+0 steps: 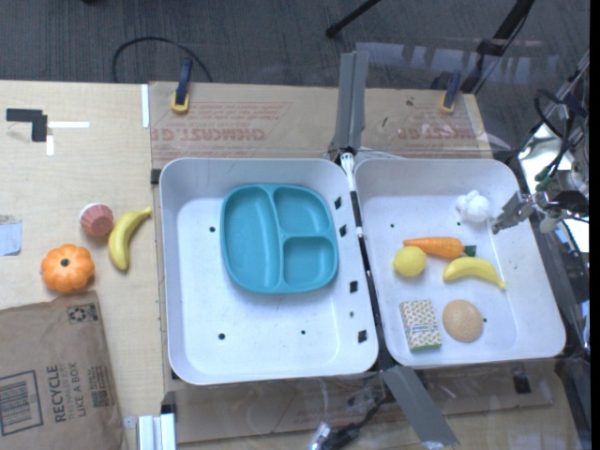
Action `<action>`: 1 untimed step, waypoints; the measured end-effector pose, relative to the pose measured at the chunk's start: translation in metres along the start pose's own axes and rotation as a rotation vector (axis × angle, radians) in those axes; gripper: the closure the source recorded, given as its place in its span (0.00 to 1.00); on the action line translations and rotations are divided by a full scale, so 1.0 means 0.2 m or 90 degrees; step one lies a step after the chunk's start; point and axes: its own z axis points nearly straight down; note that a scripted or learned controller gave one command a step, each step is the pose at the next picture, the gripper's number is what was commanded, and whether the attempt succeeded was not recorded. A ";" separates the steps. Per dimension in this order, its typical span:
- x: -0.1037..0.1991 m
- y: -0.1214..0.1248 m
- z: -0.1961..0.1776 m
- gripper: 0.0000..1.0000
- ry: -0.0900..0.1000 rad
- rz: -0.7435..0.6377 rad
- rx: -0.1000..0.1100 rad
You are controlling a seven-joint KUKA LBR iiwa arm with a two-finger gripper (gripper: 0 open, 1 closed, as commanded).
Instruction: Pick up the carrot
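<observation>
Well left of tool [514, 216]: carrot [434, 247]

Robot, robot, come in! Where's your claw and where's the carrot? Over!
Gripper over right bin's far right side, holding nothing. Carrot lying in that bin, untouched. Lemon and banana crowd against it.

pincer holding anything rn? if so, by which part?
Nothing held. The pincer is at the right bin's far right edge, apart from the carrot, which lies untouched in that bin beside the lemon.
</observation>
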 end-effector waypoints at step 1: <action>0.32 0.01 0.61 0.00 0.001 -0.189 0.000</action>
